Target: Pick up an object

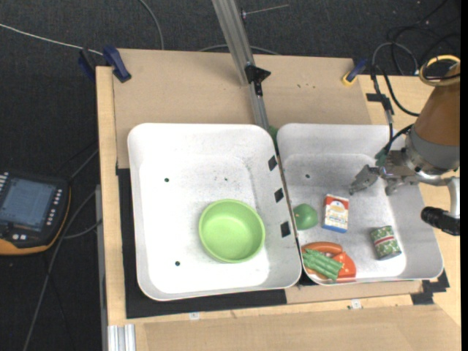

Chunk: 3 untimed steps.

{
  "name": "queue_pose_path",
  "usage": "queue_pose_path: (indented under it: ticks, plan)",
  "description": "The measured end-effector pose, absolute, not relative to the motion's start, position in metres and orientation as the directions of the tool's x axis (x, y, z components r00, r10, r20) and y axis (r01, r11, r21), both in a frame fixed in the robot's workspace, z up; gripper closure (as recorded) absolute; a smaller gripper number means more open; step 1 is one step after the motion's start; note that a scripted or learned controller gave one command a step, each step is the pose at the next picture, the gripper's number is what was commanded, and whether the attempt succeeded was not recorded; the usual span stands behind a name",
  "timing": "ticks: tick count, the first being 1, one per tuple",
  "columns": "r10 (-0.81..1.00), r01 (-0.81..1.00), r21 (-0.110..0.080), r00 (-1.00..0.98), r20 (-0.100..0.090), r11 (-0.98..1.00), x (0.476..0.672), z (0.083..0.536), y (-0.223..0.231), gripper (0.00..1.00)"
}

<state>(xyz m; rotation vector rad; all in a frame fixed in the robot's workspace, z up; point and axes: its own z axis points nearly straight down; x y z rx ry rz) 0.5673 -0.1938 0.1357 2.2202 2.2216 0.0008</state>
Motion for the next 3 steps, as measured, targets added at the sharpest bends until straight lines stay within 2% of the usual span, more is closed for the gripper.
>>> queue_pose_path:
  ticks: [1,2,3]
  plan:
    - [1.0,1.0,0.001,0.0,0.0,0.0,0.567,0.145,-0.194,1.0]
    - [1.0,1.0,0.001,0.0,0.0,0.0,0.56,0.198,-0.188,1.0]
    - [1.0,1.0,0.003,0.0,-0.001,0.0,0.56,0.25,-0.189,1.0]
